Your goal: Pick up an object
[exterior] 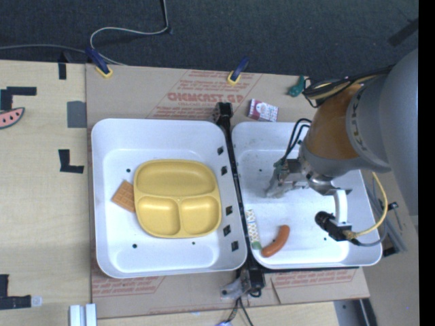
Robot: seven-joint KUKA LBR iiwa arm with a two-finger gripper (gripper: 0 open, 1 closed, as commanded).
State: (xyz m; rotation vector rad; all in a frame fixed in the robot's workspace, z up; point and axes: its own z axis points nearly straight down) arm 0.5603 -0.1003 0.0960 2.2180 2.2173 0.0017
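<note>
A toy hot dog (275,241) lies on the floor of the right bin (253,138), below the hand (279,184) and slightly toward the near rim, apart from it. A narrow printed packet (253,228) lies just left of the hot dog, along the bin's inner wall. The hand hangs low over the bin's middle; whether it is released or clenched cannot be told. Further left of the hand, the left bin (109,141) holds a yellow divided plate (178,197) with a brown cracker (124,196) tucked at its left edge. Behind the hand, a small red packet (262,110) rests on the tabletop (41,148).
</note>
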